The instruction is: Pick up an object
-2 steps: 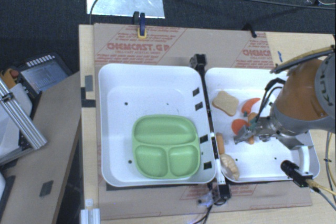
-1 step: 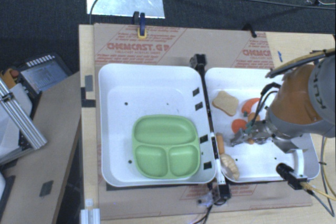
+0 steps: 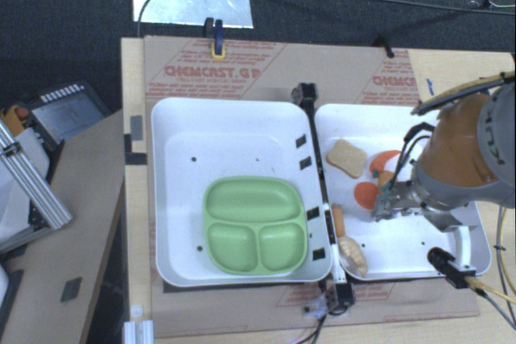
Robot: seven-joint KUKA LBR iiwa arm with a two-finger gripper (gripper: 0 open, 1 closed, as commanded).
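Observation:
My gripper hangs low in the right bin, coming in from the right under the grey arm with its orange band. It sits just right of a red round piece and below an orange-and-white item. A tan bread slice lies at the bin's upper left. A pale shrimp-like piece and a thin tan stick rest by the bin's left wall. Nothing shows between the fingers.
The left bin holds a green three-compartment plate. A black divider strip runs between the bins. Cardboard lies under both bins, and a cable crosses the dark floor behind.

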